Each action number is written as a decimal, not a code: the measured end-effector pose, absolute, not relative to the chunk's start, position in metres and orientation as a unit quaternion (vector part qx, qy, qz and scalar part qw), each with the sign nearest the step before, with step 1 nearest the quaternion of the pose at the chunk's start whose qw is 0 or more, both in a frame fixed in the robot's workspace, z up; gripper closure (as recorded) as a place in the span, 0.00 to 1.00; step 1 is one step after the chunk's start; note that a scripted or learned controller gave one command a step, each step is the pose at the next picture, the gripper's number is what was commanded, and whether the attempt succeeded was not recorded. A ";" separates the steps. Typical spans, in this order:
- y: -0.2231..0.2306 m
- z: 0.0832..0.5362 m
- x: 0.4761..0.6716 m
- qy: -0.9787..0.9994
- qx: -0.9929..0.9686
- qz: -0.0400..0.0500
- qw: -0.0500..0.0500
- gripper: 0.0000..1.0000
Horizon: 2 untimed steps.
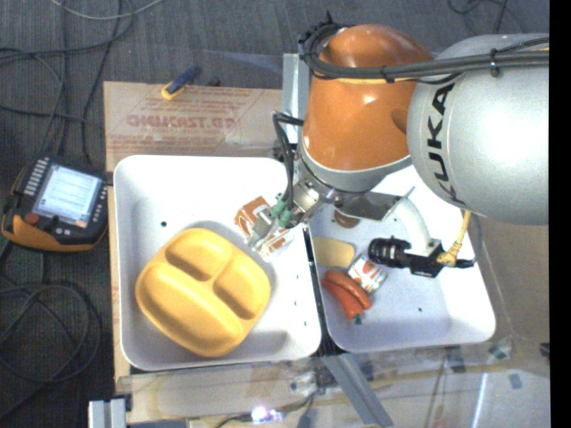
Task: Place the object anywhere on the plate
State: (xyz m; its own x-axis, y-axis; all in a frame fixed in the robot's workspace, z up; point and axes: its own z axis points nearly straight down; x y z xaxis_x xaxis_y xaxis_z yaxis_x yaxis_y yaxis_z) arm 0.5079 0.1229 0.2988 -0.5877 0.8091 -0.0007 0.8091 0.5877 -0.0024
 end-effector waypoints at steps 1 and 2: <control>0.143 0.291 0.532 -0.902 -0.432 0.001 0.000 1.00; 0.129 0.265 0.533 -0.936 -0.351 0.001 0.000 1.00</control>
